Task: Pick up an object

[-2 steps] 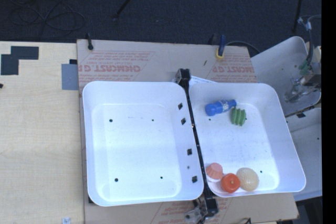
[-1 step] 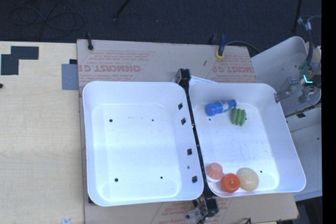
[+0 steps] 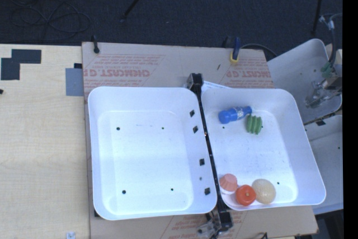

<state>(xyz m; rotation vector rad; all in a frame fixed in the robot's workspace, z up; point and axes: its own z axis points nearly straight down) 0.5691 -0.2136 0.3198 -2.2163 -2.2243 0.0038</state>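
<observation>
The blue bottle [image 3: 234, 114] lies on its side, long way across, at the back of the right bin [image 3: 257, 159], and the gripper [image 3: 323, 92] sits past that bin's right rim; I cannot tell if it is open or closed.

Two white bins sit side by side on the worktop [image 3: 45, 148]. Right bin [image 3: 291, 120] contents — blue bottle [image 3: 234, 114] lying beside a green ribbed item [image 3: 254, 123] at the far end; pink piece [image 3: 228, 181], red ball [image 3: 245, 195] and cream ball [image 3: 264, 190] clustered at the near edge. Left bin [image 3: 145, 151] has dark dots on its floor.
</observation>
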